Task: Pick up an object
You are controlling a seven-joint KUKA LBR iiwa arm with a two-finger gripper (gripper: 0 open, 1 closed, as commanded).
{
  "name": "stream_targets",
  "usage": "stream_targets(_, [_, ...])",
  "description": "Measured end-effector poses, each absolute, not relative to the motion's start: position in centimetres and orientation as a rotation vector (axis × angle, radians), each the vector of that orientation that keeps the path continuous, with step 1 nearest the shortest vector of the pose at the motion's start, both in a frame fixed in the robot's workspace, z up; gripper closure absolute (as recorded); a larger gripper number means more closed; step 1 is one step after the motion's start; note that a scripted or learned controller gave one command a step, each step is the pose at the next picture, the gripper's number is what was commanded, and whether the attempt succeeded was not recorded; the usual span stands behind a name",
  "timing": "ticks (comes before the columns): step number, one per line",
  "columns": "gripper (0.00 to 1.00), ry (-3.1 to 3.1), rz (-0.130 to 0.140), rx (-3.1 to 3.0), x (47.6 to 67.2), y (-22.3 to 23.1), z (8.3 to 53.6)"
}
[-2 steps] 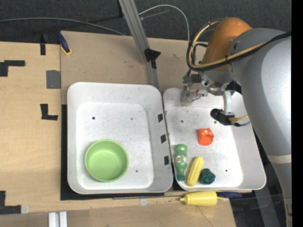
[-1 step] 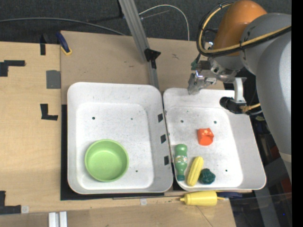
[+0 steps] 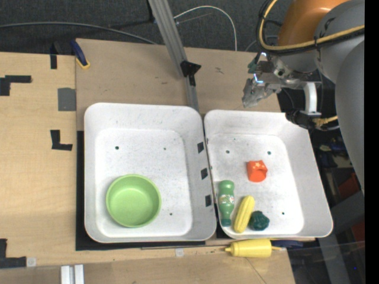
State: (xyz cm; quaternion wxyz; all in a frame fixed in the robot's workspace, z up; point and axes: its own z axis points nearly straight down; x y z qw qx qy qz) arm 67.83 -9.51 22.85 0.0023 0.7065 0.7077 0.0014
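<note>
My arm point(image 3: 331, 22) reaches in over the bench's point(image 3: 35, 158) far right corner. Left bin point(image 3: 142, 114) holds a green bowl point(image 3: 133, 200) near its front left. Right bin point(image 3: 296, 141) holds a yellow piece point(image 3: 243, 213), a green bottle point(image 3: 226, 197), an orange block point(image 3: 256, 171) mid-bin, and a dark green lump point(image 3: 259, 220) at the front. A yellow bottle point(image 3: 251, 248) lies on the bench just before it. My pincer point(image 3: 253, 96) hangs above that bin's far rim, nothing in it; open or closed, I cannot tell.
</note>
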Motion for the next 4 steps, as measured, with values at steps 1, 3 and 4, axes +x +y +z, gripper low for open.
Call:
stream_targets(1, [1.0,2.228,0.0,2.217,65.8,-5.4,23.6])
stream_targets(3, [1.0,2.23,-0.004,2.218,60.3,3.7,21.4])
stream_targets(4, [1.0,2.231,-0.002,2.216,57.7,8.3,22.8])
